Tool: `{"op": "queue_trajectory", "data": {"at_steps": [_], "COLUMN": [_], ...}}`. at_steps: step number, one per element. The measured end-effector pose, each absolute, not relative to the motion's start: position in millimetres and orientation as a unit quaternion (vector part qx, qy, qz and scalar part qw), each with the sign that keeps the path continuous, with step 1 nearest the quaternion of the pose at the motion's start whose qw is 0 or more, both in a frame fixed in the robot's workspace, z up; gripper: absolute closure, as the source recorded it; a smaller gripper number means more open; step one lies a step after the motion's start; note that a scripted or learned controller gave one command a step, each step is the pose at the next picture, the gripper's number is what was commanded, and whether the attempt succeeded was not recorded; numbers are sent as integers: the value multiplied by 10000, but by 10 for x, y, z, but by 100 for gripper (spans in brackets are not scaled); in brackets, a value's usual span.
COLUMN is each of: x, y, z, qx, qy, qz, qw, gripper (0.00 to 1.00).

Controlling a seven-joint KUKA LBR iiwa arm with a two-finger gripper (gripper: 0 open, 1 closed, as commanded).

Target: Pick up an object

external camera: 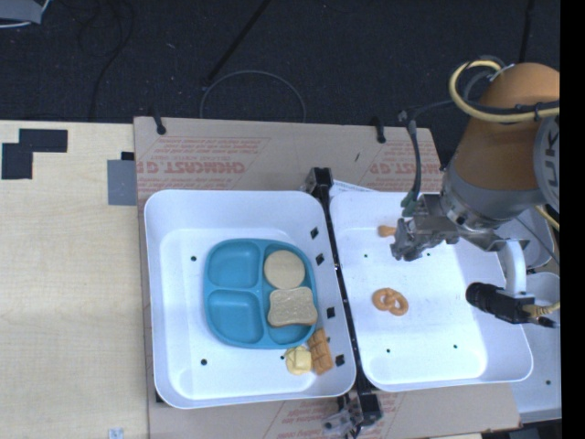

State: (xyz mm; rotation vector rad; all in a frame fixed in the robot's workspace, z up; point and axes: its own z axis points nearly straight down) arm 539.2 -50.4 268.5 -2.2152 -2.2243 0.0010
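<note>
from my side the arm [498, 154] comes in from the right and reaches over the right bin [457, 359], with the gripper [409, 243] low over that bin's upper left part, close to the divide between the two bins. the gripper reads as a dark cluster from this angle and i cannot tell whether it is apart or together; i see nothing gripped in it.

just beside the gripper on its left, near the bin's back wall, lies a small orange piece [387, 231]. it looks apart from the gripper, though the gap is slight. nearer the front, on the open white floor of the same bin, lies a pretzel [390, 301], flat and on its own, clear of the walls and of the gripper.

the left bin [183, 218] holds a blue divided plate [233, 314] set toward its right side. in the plate's upper right compartment sits a round pale slice [283, 269], and in the lower right compartment a slice of toast [292, 308]; the two left compartments are bare blue. off the plate, against its lower right rim, lie a yellow lump [298, 361] and an orange waffle-textured piece [320, 351], touching each other, near the bin's front right corner.

both bins rest on a cardboard sheet [238, 149] with red printing, and that lies on the pale wooden bench [64, 273].
</note>
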Motion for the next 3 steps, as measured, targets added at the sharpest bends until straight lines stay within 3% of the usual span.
{"op": "queue_trajectory", "data": {"at_steps": [1,3], "x": [5433,5733], "y": [-52,1091], "z": [2550,2409], "qx": [-7060,-7056], "qy": [-7082,-7086], "qz": [14,10], "qw": [26,16], "gripper": [100,100]}}
